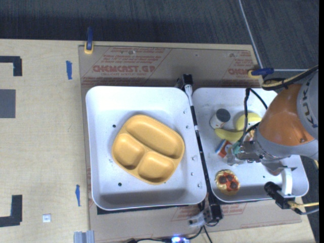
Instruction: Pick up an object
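I have the gripper (234, 153) down in the right bin (304, 184) beside the banana (229, 133), among the small clutter worth grabbing, though I cannot tell its jaw state from here.

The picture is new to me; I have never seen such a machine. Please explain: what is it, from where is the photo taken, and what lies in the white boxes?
It is a robot arm, grey with an orange band, reaching in from the right. One camera looks down from above. The left bin holds a yellow tray with three compartments. The right bin holds small things: a banana, a yellow ball, a grey round piece and a round reddish item. The gripper is low among them; I cannot tell whether it holds anything.
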`<action>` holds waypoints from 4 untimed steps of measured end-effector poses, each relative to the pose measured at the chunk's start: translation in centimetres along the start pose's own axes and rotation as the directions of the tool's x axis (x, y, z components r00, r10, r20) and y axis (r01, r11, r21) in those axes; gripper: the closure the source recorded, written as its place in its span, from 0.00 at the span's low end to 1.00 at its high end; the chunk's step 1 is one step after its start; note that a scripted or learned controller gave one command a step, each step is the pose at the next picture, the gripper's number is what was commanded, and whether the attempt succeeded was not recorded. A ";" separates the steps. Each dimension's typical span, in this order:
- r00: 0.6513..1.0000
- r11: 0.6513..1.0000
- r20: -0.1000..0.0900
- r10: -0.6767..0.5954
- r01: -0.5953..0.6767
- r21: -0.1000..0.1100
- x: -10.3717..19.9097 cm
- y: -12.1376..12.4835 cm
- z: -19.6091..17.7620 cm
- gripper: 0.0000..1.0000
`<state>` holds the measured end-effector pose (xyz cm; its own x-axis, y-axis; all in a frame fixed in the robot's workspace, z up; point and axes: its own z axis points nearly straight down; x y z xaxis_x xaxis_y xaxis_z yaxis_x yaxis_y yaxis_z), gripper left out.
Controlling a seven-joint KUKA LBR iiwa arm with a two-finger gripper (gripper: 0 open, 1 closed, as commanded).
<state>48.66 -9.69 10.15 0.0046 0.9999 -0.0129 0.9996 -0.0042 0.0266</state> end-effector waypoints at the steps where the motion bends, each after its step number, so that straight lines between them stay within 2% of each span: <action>1: 1.000 1.000 0.000 0.000 0.000 0.003 0.0 -0.1 0.2 0.00; 2: 1.000 1.000 0.001 -0.001 0.001 0.000 0.0 0.0 -0.9 1.00; 3: 1.000 1.000 -0.014 -0.006 0.006 0.025 9.3 -0.4 -8.5 1.00; 4: 1.000 1.000 -0.014 -0.006 0.006 0.025 9.3 -0.4 -8.5 0.00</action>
<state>48.03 -0.28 18.49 -0.0015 1.0000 0.0005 1.0000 0.0015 0.0016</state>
